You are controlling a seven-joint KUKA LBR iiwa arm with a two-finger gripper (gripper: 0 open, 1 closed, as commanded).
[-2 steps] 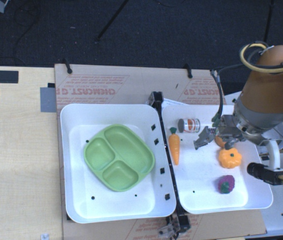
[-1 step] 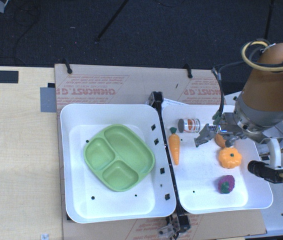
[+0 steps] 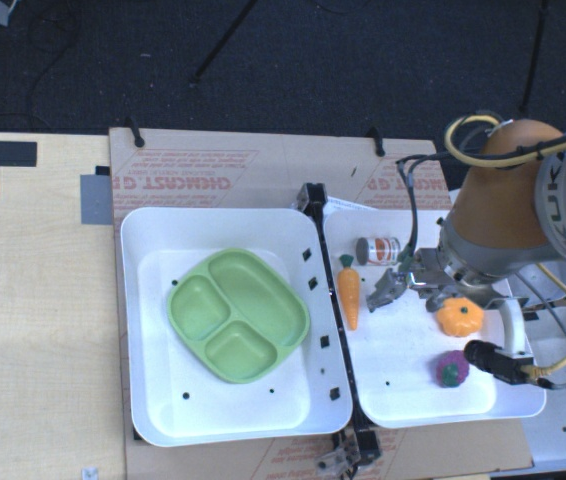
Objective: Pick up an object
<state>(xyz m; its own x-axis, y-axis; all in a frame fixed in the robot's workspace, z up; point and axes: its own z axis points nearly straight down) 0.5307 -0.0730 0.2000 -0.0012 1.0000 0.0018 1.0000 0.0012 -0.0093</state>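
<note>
Desk with two white bins side by side. Left bin (image 3: 153, 268): a green sectioned tray (image 3: 238, 313) lying flat near the middle, tilted corner-on to the bin walls. Nothing on it.

Right bin (image 3: 403, 393): this is where the pickable things sit. A carrot (image 3: 348, 290) lies lengthwise close along the divider wall, green top pointing away from the camera. A small can (image 3: 381, 250) lies on its side near the far wall. An orange pumpkin-like toy (image 3: 460, 318) sits toward the right, and a purple ball (image 3: 451, 369) just nearer the camera, near it but apart.

My arm (image 3: 498, 203) comes in from the right and hangs over the right bin. My fingers (image 3: 387, 290) are low over the bin floor, between the carrot and the orange toy, just below the can. They look spread a little, with nothing between them; the dark metal blurs against the white, so how wide they stand I judge only roughly.

Reasoning on placement: the wrist is pitched toward the divider, which suggests the carrot is the target. It lies just beside the fingers. Its closeness to the wall could crowd one finger, so a grasp across its narrow width seems the safer line.

No object lifted yet.
</note>
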